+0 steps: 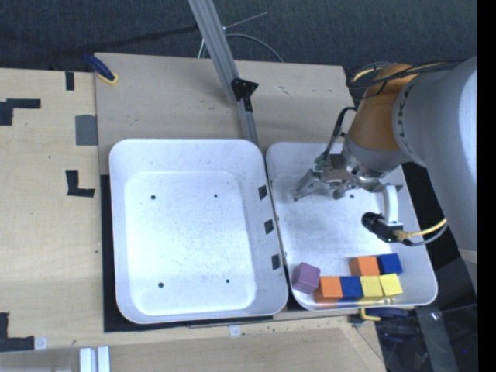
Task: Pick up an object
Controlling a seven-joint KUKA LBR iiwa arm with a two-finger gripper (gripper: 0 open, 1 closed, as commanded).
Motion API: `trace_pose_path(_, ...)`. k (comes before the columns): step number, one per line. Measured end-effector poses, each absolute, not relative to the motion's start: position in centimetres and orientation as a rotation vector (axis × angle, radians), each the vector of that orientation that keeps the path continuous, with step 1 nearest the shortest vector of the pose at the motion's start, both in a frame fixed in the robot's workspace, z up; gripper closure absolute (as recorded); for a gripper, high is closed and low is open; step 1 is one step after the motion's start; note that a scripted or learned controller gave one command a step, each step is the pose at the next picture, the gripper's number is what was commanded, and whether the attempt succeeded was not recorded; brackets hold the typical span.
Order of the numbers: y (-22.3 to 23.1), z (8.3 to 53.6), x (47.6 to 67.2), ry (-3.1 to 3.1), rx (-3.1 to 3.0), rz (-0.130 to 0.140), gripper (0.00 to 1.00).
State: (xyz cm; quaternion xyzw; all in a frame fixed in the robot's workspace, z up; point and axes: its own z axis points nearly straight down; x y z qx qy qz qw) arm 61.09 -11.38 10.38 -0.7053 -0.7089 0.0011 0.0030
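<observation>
A grey arm with an orange band reaches in from the right over the right bin (288, 231), its tool (304, 191) hanging above the bin's bare upper half. The tool's two fingers (302, 186) look spread apart and nothing sits between them.

The objects lie well apart from the tool, clustered along the bin's near edge: a purple block (307, 276) a little to the left of the rest, then an orange block (331, 287), a blue block (351, 287) and a yellow block (372, 287) in a row, with a second yellow block (390, 284) at the end. Behind them sit another orange block (364, 266) and another blue block (389, 263). The blocks in the row touch or nearly touch. The left bin (186, 231) sits alongside on the wooden surface (46, 208).

By the look of it, the pick is at the approach step, with no object yet secured. The next move calls for carrying the tool toward the near edge, settling on one block and lowering with the fingers either side of it. The purple block, standing slightly clear of its neighbours, seems the easiest to straddle; the packed row leaves little room for a finger.
</observation>
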Motion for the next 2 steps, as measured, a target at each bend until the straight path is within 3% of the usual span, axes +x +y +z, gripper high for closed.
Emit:
trace_pose_path(1,-8.8,9.1,62.0,-2.224,-2.216,0.003,0.00)
trace_pose_path(2,-9.2,9.1,67.7,-2.214,-2.203,0.035,0.00)
